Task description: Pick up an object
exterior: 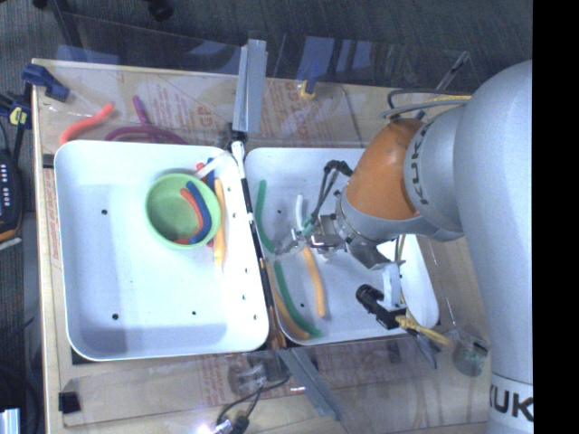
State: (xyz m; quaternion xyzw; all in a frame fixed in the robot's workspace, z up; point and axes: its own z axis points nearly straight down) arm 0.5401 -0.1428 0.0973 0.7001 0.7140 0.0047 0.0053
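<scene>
Camera view — gripper point(303, 233) over right bin point(280, 165), near its left wall.

My pincer point(303, 233) hangs in the right bin point(344, 333), a long stick point(316, 283) just below it. Left of me (across the rims) a bowl point(181, 208) sits in the left bin point(109, 306).

Glossy white plastic bins point(90, 333); smooth green bowl point(184, 211); bare wood bench point(181, 98).

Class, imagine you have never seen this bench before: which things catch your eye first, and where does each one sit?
The big grey arm with its orange band reaches in from the right over the right bin. In the left bin, a bright green bowl sits near the inner wall. An orange stick lies in the right bin below the gripper.
</scene>
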